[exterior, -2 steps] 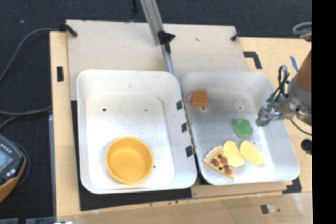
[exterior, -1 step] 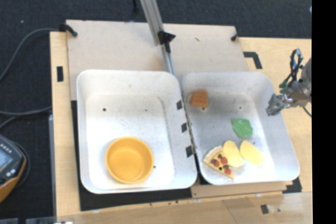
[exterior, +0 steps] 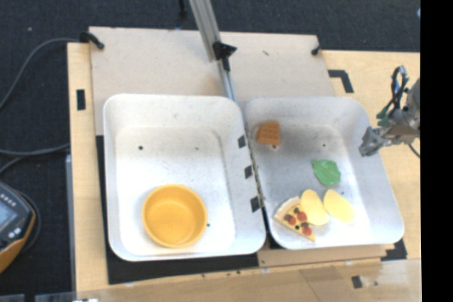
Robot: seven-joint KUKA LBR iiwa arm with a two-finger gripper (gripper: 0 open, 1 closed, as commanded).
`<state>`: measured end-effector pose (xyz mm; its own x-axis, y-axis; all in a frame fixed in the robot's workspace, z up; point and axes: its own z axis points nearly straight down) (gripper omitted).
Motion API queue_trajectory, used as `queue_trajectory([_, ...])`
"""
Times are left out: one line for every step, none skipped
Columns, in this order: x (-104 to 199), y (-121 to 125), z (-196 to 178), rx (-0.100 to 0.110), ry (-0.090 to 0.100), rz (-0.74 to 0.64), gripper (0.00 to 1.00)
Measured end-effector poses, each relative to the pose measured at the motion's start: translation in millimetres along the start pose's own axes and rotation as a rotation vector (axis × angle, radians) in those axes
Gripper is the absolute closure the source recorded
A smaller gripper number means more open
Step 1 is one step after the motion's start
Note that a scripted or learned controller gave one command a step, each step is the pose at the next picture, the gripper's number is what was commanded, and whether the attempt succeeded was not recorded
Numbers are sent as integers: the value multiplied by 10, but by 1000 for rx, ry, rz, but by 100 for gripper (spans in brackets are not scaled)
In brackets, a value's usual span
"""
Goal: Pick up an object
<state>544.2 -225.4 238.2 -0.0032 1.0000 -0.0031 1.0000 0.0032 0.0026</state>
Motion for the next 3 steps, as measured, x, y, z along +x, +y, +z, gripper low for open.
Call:
queue_trajectory([441,80,-86,0,3,-3,100])
queue_trajectory([972,168,18,1,3,-4,100])
queue_trajectory([1490,366,-37,0,5,-5,100])
